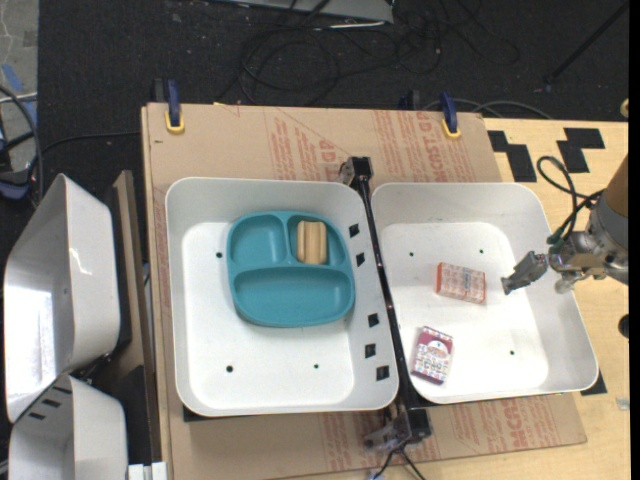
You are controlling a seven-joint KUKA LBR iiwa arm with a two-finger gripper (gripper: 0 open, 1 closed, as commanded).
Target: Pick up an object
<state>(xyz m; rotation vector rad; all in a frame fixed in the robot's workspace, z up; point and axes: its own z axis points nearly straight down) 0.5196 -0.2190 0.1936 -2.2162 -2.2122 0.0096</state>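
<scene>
Right bin [560, 298]: two small flat packets. The upper one, a pinkish packet [460, 283], lies near the bin's middle with its long axis roughly side to side, tipped slightly clockwise. The lower one, a purple-and-white packet [432, 355], sits toward the bin's near left corner, long axis running near to far, leaning a little to the right at the top. Print on both is too small to read.

The gripper [530, 270] hangs over the right bin's right side, the arm [610, 223] coming in from the right edge. Its dark tip points left toward the pinkish packet, which lies just to its left, apart from it. The purple-and-white packet is further off, down and left. Can't tell whether the jaws stand wide or narrow; nothing visible between them.

Left bin [195, 298]: a teal divided tray [285, 293] with a tan block [312, 242] in its upper right compartment, long axis near to far.

The cardboard covering the worktop [300, 143] carries red lettering, upside down and only partly legible.
</scene>
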